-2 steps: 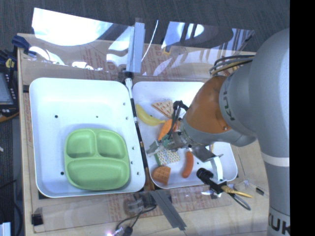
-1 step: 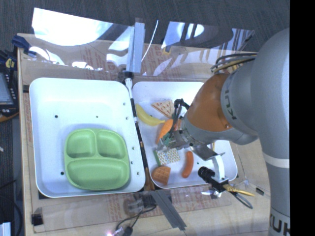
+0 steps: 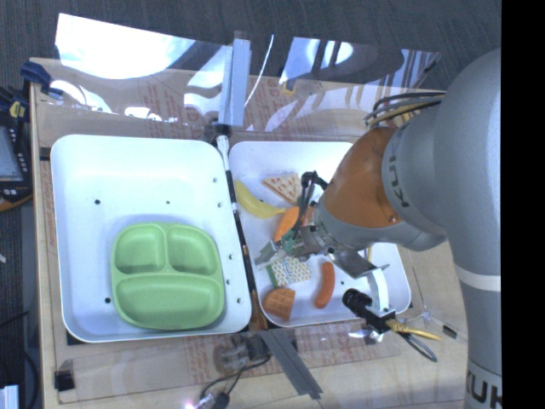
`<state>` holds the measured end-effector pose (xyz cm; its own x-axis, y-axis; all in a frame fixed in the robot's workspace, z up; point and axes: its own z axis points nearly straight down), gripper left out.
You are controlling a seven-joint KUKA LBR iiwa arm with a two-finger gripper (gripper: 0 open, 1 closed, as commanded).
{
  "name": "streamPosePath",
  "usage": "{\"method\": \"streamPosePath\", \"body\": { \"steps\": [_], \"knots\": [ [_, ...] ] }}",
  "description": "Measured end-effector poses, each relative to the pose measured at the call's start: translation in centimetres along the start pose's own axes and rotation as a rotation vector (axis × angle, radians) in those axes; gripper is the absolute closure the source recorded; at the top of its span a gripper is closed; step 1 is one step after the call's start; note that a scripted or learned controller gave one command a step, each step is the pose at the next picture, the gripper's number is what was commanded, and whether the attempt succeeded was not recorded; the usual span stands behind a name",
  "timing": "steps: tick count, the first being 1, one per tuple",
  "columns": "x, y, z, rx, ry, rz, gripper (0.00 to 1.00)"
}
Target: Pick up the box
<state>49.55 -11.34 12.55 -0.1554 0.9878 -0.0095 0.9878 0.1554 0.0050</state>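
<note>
The box (image 3: 293,272) is small, with a white and green speckled pattern, and lies in the middle of the right bin (image 3: 393,290). My gripper (image 3: 287,246) hangs right over the box's upper edge, reaching in from the right under the grey arm and its orange band. The gripper's body hides the box's top edge, and I cannot see whether it touches the box.
The right bin also holds a yellow banana (image 3: 252,199), a tan cracker (image 3: 280,185), an orange carrot (image 3: 287,222), a red sausage (image 3: 324,285) and a brown pastry (image 3: 279,302), all packed close around the box. A green divided plate (image 3: 168,276) lies in the left bin (image 3: 94,177).
</note>
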Motion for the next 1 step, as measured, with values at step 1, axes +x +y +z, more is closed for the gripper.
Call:
{"method": "streamPosePath", "body": {
  "steps": [1],
  "knots": [
    [-0.67, 1.14, 2.9, -0.003, -0.003, -0.064, 0.0]
  ]
}}
